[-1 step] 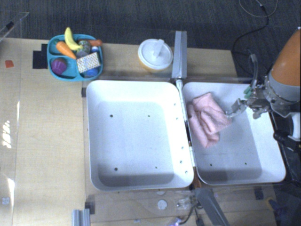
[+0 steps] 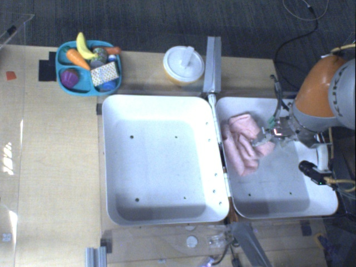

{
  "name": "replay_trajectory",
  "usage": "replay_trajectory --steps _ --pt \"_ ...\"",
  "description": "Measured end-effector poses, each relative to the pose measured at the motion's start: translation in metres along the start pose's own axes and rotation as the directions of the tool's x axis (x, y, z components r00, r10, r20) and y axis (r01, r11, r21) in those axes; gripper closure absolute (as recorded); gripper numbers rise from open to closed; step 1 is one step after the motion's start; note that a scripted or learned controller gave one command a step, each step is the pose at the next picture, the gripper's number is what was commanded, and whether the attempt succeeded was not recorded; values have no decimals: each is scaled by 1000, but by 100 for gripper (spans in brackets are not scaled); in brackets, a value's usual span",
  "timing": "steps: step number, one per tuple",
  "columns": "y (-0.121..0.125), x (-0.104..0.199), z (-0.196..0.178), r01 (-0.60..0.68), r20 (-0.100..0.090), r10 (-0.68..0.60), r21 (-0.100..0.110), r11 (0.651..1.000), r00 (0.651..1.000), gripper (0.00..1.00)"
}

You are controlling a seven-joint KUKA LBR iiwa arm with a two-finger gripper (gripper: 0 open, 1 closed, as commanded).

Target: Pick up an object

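The hand sits at the right edge of the pink cloth, which lies crumpled in the right bin against its left wall; I can't tell its grip. It might pinch only a loose fold, and the cloth would slide free.

A robotics lab is suggested: two white bins are fixed on a wooden bench, cables are trailed over dark carpet, and toy food is kept in a blue tray.

A cloth lies in the right bin, beside the left bin.
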State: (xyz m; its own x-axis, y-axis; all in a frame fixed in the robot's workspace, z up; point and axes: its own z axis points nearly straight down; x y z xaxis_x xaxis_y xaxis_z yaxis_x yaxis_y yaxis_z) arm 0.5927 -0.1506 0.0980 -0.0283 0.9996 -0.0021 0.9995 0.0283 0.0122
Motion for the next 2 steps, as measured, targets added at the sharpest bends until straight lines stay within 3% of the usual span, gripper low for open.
replay_trajectory --steps 1,2 --pt "-10 64 5 135 4 -135 -8 991 991 0" --pt "-7 65 -7 137 2 -137 -16 990 991 100"
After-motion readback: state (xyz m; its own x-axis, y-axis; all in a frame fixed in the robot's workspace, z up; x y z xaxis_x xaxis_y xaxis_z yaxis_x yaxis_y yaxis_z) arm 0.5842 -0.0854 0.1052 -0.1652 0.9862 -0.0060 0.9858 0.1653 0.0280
